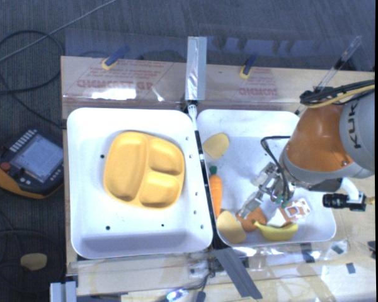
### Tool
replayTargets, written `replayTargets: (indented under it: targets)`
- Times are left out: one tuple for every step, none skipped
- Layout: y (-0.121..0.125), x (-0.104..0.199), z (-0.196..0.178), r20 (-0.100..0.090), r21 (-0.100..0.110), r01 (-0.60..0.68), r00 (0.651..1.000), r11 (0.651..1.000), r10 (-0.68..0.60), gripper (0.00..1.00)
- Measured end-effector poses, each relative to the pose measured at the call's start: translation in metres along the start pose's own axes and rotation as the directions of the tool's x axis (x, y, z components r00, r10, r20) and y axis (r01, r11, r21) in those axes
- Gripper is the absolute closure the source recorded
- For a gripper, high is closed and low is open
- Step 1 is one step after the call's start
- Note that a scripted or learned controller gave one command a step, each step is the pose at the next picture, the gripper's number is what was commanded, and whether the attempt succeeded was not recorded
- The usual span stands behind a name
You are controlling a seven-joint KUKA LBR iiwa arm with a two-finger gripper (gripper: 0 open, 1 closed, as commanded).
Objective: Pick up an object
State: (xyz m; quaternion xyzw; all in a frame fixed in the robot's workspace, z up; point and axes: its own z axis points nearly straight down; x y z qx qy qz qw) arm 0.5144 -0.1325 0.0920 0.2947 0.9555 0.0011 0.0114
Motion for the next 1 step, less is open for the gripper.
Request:
replayTargets:
  targets:
    - [0.0246, -0.1066, 0.0059, -0.006, 0.005, -0.284, 0.959, 0.959, 0.284, 0.00]
